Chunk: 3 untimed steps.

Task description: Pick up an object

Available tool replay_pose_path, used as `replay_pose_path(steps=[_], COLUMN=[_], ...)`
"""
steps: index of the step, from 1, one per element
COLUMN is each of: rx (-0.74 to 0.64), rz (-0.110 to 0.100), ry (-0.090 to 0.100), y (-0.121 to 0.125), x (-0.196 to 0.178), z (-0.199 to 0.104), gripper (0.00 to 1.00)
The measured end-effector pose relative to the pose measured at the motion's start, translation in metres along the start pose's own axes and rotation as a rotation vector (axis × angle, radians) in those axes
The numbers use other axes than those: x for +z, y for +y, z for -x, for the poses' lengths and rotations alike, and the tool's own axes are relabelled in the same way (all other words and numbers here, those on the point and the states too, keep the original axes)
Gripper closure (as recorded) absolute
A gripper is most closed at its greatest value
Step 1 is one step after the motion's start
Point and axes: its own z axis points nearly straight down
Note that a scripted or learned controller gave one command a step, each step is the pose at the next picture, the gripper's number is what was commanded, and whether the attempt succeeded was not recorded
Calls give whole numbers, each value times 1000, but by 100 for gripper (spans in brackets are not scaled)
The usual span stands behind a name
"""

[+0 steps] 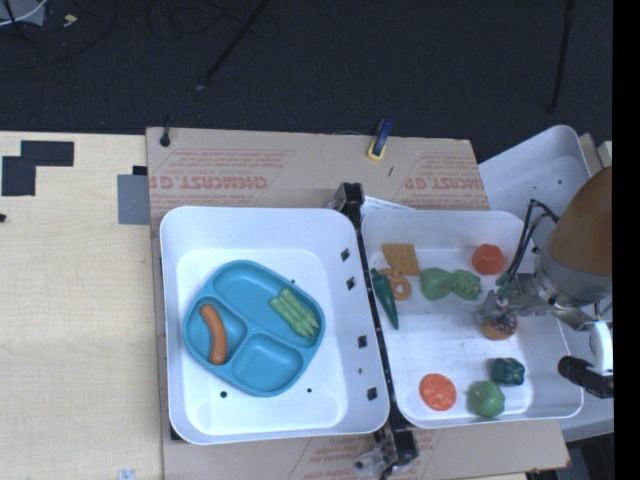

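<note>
Camera view from above, my gripper (497,313) low in the shallow white plastic right bin (455,413), finger state unclear, over a small round brown object (497,327), glossy orange-red tomato (489,259) beyond it.

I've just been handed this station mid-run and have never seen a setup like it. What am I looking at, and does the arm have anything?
One camera fixed above a bench looks down at a slant. Two shallow white bins sit side by side. The left bin holds a blue divided tray with an orange sausage in one compartment and green beans in another. The right bin holds toy food: a red tomato, a green leafy piece, a dark green pepper, a tan piece, a red-orange round piece, and two green pieces at the near right. The grey and orange robot arm reaches in from the right. Its pincer is low over a small brownish item, but I cannot tell whether it grips it.
</note>
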Motion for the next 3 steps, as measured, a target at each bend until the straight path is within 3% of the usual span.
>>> replay_pose_path(steps=[1,3], rx=[-5,-6], rz=[-15,-16], ry=[14,14], y=[-6,-1], x=[-52,-117], z=[-6,-8], gripper=[100,100])
